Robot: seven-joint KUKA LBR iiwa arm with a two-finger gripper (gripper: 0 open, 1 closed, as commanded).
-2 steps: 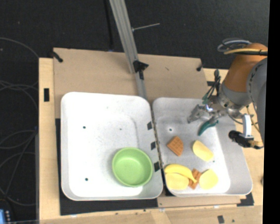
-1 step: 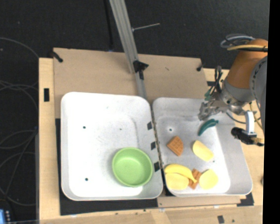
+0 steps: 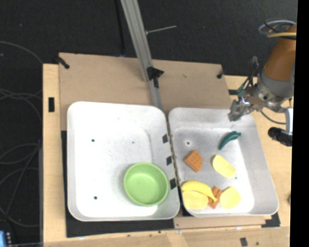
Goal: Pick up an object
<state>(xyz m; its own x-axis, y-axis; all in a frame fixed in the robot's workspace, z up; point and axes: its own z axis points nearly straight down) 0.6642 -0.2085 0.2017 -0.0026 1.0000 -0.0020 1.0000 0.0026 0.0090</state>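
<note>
**Hovering over right bin's far corner, grip state unreadable**

Reaching in from the right, the arm is angled down and left; orange band sits above the grey wrist; gripper hangs over the far right corner of the right bin, near its back rim; too small and blurred at the tip to say how wide it stands; nothing visibly held.

Right bin contents: green curved piece just below and left of the gripper, apart from it; orange waffle-like square toward the bin's middle-left; yellow piece to its right; along the near edge, a larger yellow item, a small orange-brown bit touching it, and another yellow piece beside that.

Left bin holds a green bowl, upright, at its near right corner; a metal pole slants up from between the bins at the back.
</note>
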